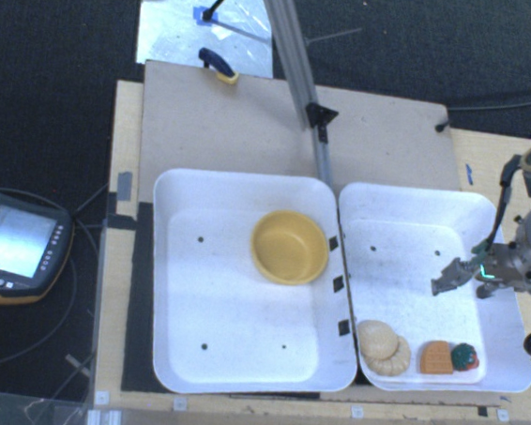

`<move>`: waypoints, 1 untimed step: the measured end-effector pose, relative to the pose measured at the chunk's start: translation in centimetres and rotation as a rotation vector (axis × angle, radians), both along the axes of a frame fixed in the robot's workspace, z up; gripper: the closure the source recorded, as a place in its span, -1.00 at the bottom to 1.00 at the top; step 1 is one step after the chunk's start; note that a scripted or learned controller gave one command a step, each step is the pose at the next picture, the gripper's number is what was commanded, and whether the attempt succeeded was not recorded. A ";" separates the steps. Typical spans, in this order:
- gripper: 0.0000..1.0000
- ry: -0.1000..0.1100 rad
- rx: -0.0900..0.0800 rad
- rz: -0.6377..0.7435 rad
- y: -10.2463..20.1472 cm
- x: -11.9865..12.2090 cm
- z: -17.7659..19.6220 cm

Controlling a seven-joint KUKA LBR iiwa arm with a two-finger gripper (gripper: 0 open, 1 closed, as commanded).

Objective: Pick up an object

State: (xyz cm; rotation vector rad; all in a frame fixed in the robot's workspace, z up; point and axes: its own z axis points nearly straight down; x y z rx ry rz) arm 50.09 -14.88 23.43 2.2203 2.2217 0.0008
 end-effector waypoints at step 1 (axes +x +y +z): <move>-1.00 0.000 0.000 0.000 0.0 0.0 0.0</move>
